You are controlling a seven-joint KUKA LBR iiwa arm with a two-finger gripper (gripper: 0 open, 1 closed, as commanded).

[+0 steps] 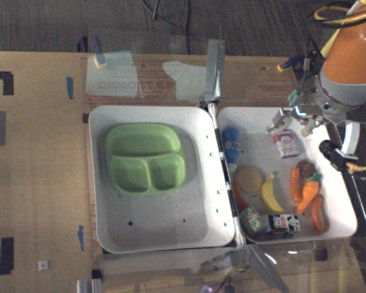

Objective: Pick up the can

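The can (251, 220), with a green label and a metal end, lies in the front left corner of the right bin (348, 221), against the wall shared with the left bin. My gripper (292, 124) hangs over the back of the right bin, far from the can. Its fingers stand open, one on each side above a small pink and white carton (286, 144), with nothing held between them. The grey arm with its orange band (349, 54) comes in from the upper right.
Beside the can are a black and white milk carton (284, 223), a banana (269, 193), a tan round piece (249, 178), several carrots (308, 192) and a blue object (231, 140). A green divided plate (146, 157) lies in the left bin (104, 224).
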